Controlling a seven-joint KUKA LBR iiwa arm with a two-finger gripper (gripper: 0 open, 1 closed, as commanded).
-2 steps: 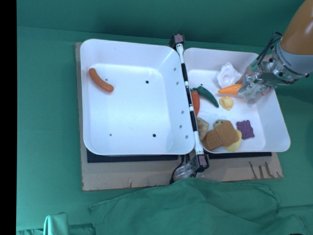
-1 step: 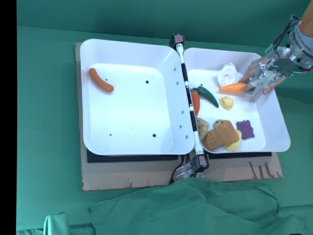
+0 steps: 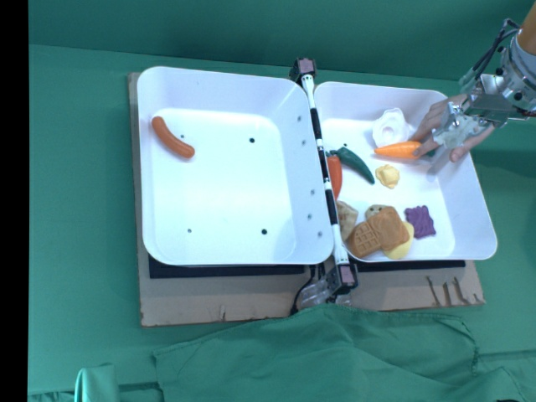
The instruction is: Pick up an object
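My gripper (image 3: 429, 151) hangs over the right part of the right bin (image 3: 469, 216), reaching in from the right edge. Its two fingers stand spread apart, so it is open. An orange carrot (image 3: 397, 150) lies on the bin floor, with its right end at the fingertips, roughly between them. The carrot still rests on the bin. A white egg-shaped piece (image 3: 390, 126) sits just beyond the carrot.
The right bin also holds a green pepper (image 3: 356, 164), a red piece (image 3: 335, 174), a yellow bit (image 3: 387, 175), a purple piece (image 3: 420, 221), a waffle (image 3: 377, 231) and a cookie (image 3: 347, 219). A sausage (image 3: 172, 137) lies in the left bin (image 3: 218, 241).
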